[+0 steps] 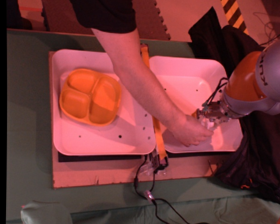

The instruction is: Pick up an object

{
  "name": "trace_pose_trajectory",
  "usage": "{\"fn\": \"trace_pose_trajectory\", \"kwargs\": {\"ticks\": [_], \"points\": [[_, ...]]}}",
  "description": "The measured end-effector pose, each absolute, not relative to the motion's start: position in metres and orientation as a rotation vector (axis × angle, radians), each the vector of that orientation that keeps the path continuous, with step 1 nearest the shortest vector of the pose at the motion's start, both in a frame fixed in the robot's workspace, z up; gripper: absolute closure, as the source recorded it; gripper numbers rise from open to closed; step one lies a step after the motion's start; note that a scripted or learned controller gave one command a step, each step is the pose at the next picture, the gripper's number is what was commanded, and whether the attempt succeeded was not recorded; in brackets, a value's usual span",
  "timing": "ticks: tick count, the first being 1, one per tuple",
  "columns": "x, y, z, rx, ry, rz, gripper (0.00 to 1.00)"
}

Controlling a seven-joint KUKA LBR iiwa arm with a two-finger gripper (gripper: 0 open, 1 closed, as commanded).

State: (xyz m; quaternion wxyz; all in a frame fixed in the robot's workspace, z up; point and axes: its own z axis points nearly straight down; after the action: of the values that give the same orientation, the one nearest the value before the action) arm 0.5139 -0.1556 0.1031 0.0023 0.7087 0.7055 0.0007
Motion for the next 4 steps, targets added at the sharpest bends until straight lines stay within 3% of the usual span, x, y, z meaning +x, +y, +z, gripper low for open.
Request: {"fn": "trace_pose_trajectory", "kwargs": {"ticks": [1,2,4], "points": [[0.519,-0.158,0.098,2.219,2.209,0.011,0.0],[0.522,-0.161,0.112,2.214,2.195,0.018,1.0],[0.52,-0.17,0.215,2.218,2.21,0.006,1.0]]}}
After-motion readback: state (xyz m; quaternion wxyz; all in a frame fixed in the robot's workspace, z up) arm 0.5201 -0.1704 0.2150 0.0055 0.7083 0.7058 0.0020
